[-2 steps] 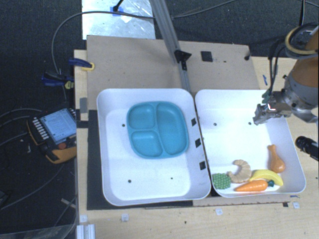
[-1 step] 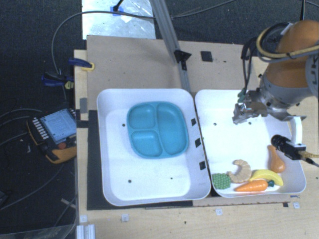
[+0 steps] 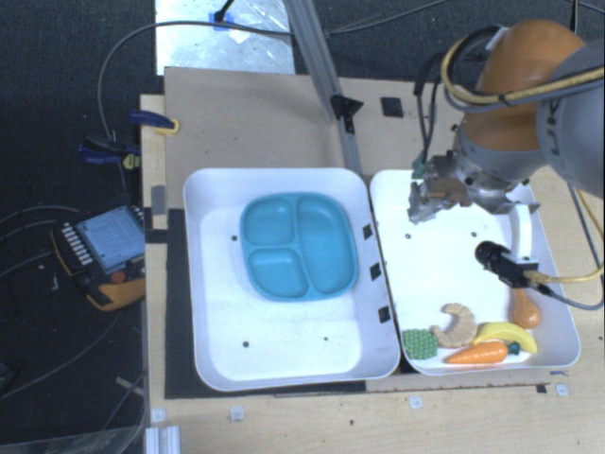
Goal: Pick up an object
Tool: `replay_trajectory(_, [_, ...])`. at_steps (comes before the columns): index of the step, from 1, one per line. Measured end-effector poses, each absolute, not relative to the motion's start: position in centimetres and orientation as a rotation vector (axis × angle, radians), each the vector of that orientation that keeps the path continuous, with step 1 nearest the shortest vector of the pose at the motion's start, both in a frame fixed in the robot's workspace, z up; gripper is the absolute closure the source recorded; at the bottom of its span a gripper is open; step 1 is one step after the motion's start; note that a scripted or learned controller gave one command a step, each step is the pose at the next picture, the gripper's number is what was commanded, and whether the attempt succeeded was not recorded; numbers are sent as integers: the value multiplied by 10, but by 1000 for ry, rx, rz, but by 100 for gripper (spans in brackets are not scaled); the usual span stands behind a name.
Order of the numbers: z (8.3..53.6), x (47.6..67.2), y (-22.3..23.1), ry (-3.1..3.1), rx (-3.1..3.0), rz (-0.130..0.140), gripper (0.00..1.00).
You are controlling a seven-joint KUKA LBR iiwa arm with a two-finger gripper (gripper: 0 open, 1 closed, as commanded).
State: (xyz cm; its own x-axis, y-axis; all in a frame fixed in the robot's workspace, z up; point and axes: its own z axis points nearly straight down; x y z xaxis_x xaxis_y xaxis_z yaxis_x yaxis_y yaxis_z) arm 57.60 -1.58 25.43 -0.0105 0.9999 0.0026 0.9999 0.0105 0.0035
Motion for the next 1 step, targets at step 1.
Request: replay_trajectory(1, [239,587,32,2232,2211,3,100])
